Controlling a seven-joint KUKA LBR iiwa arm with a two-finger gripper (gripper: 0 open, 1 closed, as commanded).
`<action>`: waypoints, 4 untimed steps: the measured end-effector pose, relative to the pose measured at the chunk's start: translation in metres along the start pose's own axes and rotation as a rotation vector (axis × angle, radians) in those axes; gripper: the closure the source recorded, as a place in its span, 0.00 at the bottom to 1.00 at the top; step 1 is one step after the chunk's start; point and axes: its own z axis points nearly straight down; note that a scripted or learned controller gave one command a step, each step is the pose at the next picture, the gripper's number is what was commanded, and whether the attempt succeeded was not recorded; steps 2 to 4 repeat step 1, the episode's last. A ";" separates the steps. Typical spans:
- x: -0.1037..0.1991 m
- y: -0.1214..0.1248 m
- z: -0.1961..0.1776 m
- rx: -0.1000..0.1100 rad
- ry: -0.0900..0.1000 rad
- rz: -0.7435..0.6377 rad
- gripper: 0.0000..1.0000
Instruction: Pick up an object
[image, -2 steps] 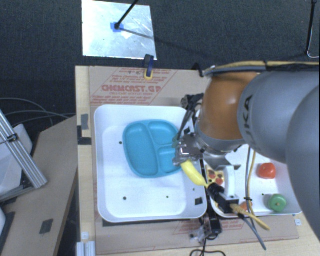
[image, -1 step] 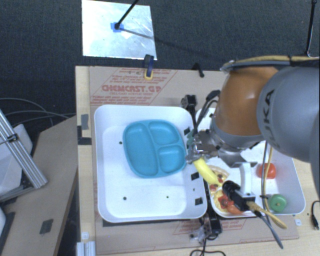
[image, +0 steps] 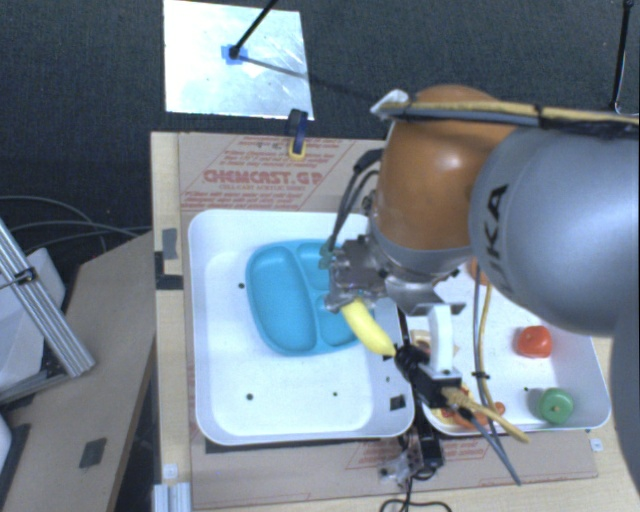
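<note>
Camera view.
- Counter (image: 110, 330): pale tan top, carrying a brown sheet (image: 250, 170) printed in red letters, on which both bins stand.
- Floor (image: 80, 100): dark, carpet-like, beyond and to the left of the counter. A silvery reflective sheet (image: 240, 60) lies on it at the far side.
- Aluminium rails (image: 40, 310): set at a slant, well to the left of the hand.
- Left bin (image: 280, 400): white and shallow. It holds a blue divided tray (image: 285, 300) that lies just left of the hand.
- Right bin (image: 578, 372): white, partly covered by the arm (image: 560, 230). A red piece (image: 533, 341) and a green piece (image: 556, 404) lie in it, well right of the hand.
- Hand (image: 346, 292): over the right side of the left bin, at the blue tray's right edge. Whether it is open or closed, or grips anything, cannot be told.
- Yellow piece (image: 366, 330): long, slightly curved, banana-like. It sits directly below the hand, near the wall between the bins. Its long axis runs from upper left to lower right. The upper end meets the hand, and the lower end points toward the right bin.
</note>
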 end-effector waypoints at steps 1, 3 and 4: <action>0.004 -0.001 -0.112 -0.009 0.002 0.005 1.00; 0.004 -0.001 -0.112 -0.009 0.002 0.005 1.00; 0.004 -0.001 -0.112 -0.009 0.002 0.005 1.00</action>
